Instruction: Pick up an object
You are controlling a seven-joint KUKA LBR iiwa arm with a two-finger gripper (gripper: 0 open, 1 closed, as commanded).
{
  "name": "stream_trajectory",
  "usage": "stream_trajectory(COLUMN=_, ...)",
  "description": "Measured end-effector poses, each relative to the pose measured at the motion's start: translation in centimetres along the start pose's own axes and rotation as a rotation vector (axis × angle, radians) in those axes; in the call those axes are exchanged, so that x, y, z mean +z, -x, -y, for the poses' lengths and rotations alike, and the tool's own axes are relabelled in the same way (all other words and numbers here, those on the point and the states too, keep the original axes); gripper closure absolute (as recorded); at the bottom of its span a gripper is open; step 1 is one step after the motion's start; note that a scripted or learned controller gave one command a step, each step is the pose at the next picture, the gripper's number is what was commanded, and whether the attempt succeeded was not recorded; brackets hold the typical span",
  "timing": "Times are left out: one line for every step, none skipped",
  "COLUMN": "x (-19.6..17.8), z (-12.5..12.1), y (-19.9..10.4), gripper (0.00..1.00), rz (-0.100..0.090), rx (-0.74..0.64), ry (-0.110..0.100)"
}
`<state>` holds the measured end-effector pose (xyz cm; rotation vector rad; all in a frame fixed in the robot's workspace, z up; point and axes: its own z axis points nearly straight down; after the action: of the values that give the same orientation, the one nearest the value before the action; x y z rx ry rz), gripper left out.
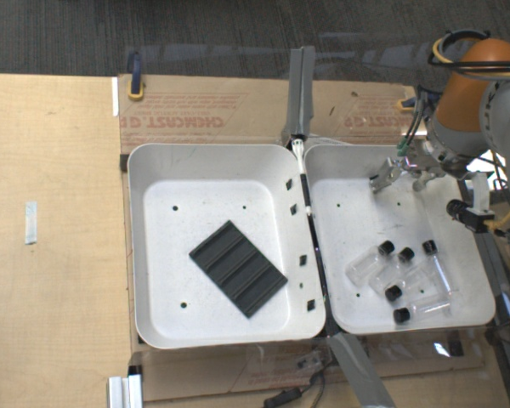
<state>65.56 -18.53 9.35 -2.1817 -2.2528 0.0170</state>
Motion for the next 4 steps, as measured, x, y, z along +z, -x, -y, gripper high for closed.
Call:
stream_trajectory(x=-0.8, z=0.1, y=0.0, gripper=1.00, rz=-0.001, rx=0.000, ry=-0.001)
stream_trajectory(x=-0.8, z=0.0, y=0.0, gripper=0.00, rz=-0.001, rx=-0.001, ry=0.000)
stream_trajectory(x=0.3, z=0.1, y=-0.2, gripper=0.00, rz=-0.002, rx=-0.014, ry=-0.001)
stream_trajectory(x=0.3, z=-0.1, y=0.6, gripper=0.00, rz=-0.002, rx=-0.057, ry=0.005)
